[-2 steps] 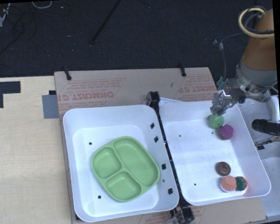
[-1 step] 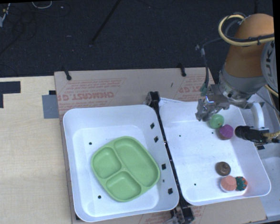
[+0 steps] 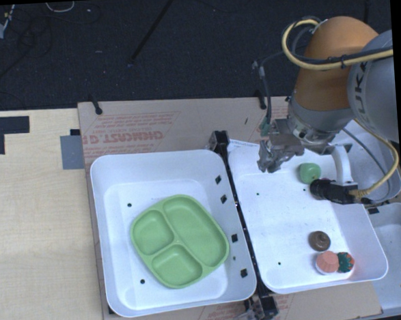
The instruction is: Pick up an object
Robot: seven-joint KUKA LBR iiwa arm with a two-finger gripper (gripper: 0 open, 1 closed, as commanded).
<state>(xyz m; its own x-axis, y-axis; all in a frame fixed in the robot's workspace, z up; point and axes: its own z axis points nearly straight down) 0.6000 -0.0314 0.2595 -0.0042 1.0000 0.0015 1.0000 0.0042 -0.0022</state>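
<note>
step: approach for pick | gripper (image 3: 274,159) over right bin (image 3: 289,252) top edge, grip state unreadable | nearest target: green ball (image 3: 309,172) just beside it | advice: centre over ball, descend straight, avoid bin wall

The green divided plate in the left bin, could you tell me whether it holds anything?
Empty: the green divided plate lies flat in the left bin, and all three of its compartments show bare green.
</note>
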